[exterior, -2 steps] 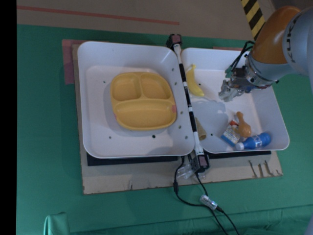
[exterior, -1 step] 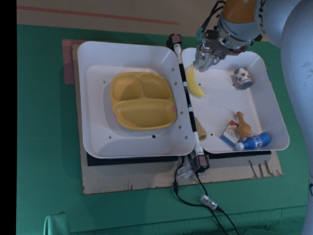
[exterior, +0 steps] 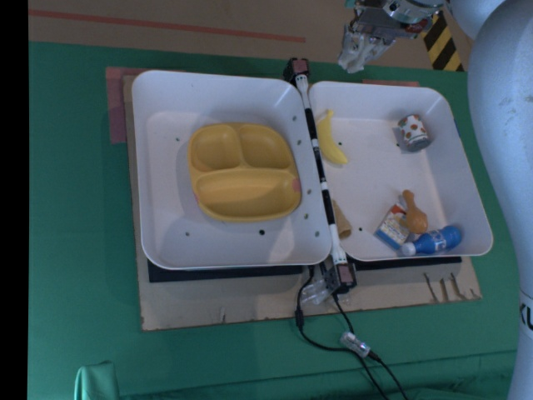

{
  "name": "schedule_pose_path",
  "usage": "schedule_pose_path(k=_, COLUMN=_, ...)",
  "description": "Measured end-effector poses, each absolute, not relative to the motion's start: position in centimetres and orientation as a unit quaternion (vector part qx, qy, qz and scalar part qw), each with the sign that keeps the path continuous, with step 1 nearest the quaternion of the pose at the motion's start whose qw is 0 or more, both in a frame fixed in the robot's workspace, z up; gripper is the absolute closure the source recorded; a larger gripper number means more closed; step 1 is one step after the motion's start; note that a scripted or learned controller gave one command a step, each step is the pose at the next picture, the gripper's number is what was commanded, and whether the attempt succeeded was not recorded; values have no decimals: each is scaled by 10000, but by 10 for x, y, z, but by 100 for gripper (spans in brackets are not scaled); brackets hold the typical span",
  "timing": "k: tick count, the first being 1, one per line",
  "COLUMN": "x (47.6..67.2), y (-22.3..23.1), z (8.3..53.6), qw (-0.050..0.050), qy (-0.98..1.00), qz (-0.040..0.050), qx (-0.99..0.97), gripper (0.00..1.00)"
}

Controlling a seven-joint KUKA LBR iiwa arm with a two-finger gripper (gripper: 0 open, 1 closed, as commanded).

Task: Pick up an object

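The gripper [exterior: 360, 55] hangs raised beyond the far rim of the right bin [exterior: 450, 182], carrying nothing; whether it is open I cannot tell. That height probably keeps it clear of the bin walls until a target is chosen. Candidates all lie in the right bin: a banana [exterior: 331, 138] against its left wall, a small can [exterior: 414, 132] near its far right corner, and a blue bottle [exterior: 435, 241], an orange bowling pin [exterior: 414, 213] and a small carton [exterior: 391, 226] bunched at its near edge
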State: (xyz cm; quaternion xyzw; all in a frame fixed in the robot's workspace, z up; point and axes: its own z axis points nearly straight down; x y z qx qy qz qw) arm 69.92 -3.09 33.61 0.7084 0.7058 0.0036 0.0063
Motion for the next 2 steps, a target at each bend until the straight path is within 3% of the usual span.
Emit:
schedule_pose_path(k=1, x=701, y=-96, z=341, qw=83, qy=7042, qz=28, qx=7100, gripper=100)
schedule_pose_path(k=2, x=701, y=-95, z=341, qw=79, qy=7047, qz=27, qx=7095, gripper=0)
